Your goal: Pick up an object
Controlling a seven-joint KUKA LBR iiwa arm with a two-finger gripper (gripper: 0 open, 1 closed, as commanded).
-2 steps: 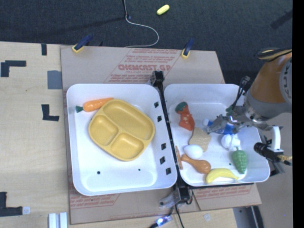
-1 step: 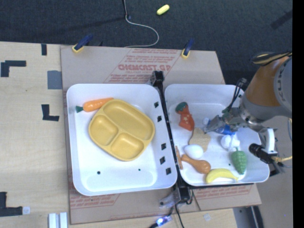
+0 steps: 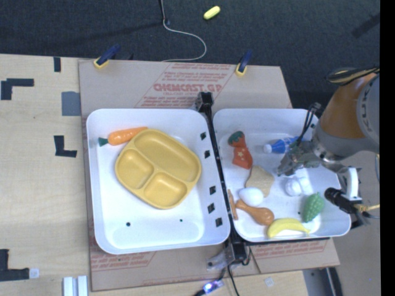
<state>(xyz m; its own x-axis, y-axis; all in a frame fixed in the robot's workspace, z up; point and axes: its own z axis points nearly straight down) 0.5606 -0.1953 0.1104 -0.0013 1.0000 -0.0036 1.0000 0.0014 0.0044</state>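
White object (image 3: 295, 185) at the right bin's (image 3: 279, 115) three o'clock, not yet lifted.
The gripper (image 3: 291, 165) hangs just above it, at its eleven o'clock; finger state I cannot tell. Grasp and lift remain.

Glossy yellow plastic tray (image 3: 158, 168), matt cardboard (image 3: 185, 85)

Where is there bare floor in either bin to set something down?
Left bin: bare floor along its near side, below the yellow tray. Right bin is crowded: gripper, bottle, egg, banana; only a bare strip along its far wall.
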